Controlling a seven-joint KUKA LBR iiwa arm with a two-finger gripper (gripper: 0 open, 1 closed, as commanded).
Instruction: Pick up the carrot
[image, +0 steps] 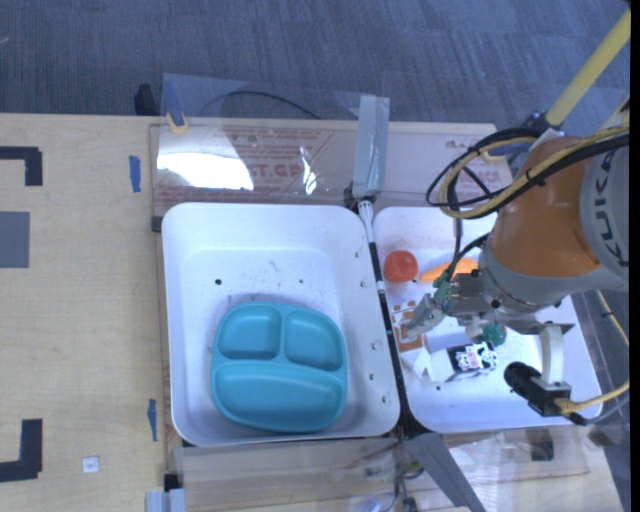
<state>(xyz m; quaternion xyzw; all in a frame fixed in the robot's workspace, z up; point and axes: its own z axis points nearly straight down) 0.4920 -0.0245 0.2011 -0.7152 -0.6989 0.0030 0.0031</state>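
Looks like a robotics lab/test cell, not a home. A pale wooden bench (70, 300) w/ black corner markers and blue tape bits sits left of two white bins (190, 240), grey carpet beyond it. Behind the bins stands a clear plastic shield (260, 140) w/ a taped edge, and to their right a grey-and-orange KUKA arm (550, 225) w/ loose yellow and black cables.

two white bins (190, 330), one blue divided plate (279, 367), one carrot (447, 268), one orange ball (401, 265)
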